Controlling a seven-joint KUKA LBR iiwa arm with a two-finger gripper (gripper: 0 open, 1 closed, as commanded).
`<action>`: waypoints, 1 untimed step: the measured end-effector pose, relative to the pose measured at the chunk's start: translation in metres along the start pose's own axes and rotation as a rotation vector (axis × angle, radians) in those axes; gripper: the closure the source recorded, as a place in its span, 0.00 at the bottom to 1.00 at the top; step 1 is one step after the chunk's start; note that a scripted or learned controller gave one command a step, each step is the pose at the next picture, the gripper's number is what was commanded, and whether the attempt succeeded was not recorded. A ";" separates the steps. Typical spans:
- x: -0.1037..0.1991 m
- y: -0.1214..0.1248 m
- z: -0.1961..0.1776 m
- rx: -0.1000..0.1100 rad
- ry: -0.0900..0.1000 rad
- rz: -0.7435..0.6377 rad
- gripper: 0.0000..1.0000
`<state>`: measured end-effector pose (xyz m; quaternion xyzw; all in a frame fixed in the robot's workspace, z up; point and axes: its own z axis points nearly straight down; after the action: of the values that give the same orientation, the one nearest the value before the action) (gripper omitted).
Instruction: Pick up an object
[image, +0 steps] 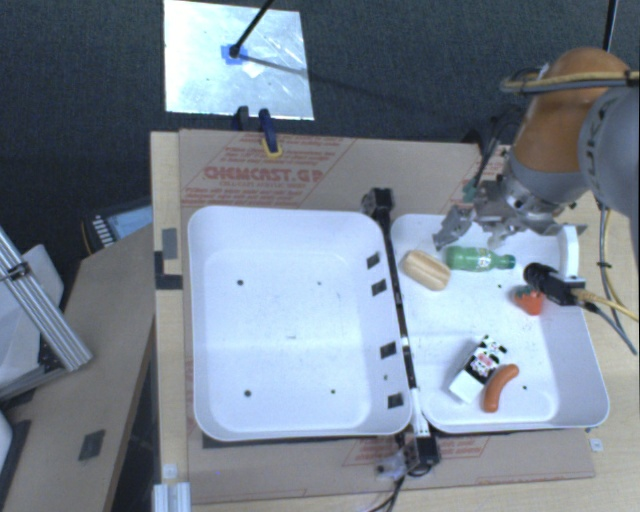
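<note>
Cardboard-topped table (300, 165), two white bins. Gripper (470, 232) at right bin's (560, 405) upper edge, fingers apart, holding nothing, just above green bottle (480, 260). Bread roll (426, 270) to its left; sausage (499, 387) and cow-print carton (476, 368) lower right.

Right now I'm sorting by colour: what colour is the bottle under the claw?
Green bottle, clearest in the camera view.

A foil sheet (238, 58) lies beyond the cardboard base (290, 170).
</note>
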<state>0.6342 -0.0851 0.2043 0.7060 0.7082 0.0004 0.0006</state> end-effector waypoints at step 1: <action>-0.046 -0.058 -0.041 -0.001 -0.002 0.007 0.00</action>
<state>0.5760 -0.1313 0.2453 0.7085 0.7057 0.0000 0.0016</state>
